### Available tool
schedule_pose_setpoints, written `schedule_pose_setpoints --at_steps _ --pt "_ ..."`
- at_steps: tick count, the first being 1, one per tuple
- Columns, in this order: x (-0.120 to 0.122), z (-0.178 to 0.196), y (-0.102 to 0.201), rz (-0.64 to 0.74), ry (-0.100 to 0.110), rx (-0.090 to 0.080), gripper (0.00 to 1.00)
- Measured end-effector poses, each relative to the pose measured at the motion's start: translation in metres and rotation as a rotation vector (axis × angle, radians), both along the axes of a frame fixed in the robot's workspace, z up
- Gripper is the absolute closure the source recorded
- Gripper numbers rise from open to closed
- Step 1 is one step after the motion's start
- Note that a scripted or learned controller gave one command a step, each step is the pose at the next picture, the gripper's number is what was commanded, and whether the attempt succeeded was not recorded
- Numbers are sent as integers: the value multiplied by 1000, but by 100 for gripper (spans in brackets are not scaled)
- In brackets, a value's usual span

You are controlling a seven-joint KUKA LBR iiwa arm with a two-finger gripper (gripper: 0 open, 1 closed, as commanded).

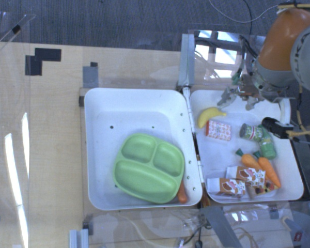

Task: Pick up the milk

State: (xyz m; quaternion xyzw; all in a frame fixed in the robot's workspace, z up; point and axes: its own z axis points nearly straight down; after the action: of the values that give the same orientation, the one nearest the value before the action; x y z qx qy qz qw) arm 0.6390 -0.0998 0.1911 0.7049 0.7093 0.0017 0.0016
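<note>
Green plate (149, 167) in left bin (101, 138) (banana (209, 115) opposite).

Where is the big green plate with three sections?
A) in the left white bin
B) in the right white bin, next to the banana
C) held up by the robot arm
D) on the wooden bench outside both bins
A: the green three-section plastic plate lies flat on the floor of the left shallow white bin, while the yellow banana sits in the right white bin.

The grey arm (299, 45) enters from the right, orange band uppermost. Its pincer (239, 98) points downward at the frame's upper right, fingers (226, 98) spread apart, holding nothing.
</note>
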Motion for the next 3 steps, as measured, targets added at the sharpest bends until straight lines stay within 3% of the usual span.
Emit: schedule_pose_setpoints --at_steps 1,2,3 --pt "-57 -102 11 72 -7 0 0" --pt "-125 -101 -49 353 -10 -8 0" --pt "-147 -66 -5 495 -2 -3 0"
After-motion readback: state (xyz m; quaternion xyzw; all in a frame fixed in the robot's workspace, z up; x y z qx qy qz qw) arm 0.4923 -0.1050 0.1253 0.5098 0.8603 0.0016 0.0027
